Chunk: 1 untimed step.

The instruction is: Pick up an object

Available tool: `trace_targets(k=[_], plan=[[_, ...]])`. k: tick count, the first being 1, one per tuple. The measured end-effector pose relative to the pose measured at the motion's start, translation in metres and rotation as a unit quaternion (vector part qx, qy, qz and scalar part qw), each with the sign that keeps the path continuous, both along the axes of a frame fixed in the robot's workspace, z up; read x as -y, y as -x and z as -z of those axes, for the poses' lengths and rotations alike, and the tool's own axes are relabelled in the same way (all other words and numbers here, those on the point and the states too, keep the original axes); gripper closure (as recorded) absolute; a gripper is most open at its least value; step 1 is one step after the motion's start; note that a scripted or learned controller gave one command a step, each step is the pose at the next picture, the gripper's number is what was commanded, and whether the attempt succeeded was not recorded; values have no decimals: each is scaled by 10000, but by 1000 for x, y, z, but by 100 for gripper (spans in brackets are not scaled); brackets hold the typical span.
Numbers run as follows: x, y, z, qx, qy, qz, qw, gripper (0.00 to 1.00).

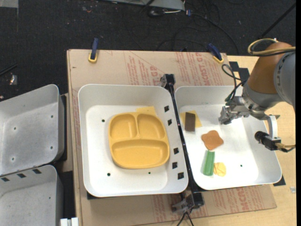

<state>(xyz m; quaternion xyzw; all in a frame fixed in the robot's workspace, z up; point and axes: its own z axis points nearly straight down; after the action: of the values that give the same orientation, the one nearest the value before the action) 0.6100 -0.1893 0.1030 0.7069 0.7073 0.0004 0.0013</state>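
The right bin (pixel 244 173) holds a brown block (pixel 190 121) lying on a yellow piece near its far left. An orange toast-shaped piece (pixel 212 139) lies at its middle. A green stick (pixel 208 162) lies nearer the front, with a small yellow piece (pixel 219 169) beside it. My gripper (pixel 226 117) hangs low over the bin's far right part, to the right of the brown block and up-right of the orange piece. Nothing shows between its tips.
The left bin (pixel 94 121) holds a yellow divided tray (pixel 139 141) with a pale yellow piece (pixel 146 110) at its far edge. A black divider (pixel 176 126) runs between the bins. Two grey lids (pixel 28 126) lie off the bench at left. Clamps hold the board's far edge.
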Motion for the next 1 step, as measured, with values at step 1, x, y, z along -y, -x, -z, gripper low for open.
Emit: trace_targets(k=[1], plan=[[-10,2,-56,16,0,-14,10000,100]])
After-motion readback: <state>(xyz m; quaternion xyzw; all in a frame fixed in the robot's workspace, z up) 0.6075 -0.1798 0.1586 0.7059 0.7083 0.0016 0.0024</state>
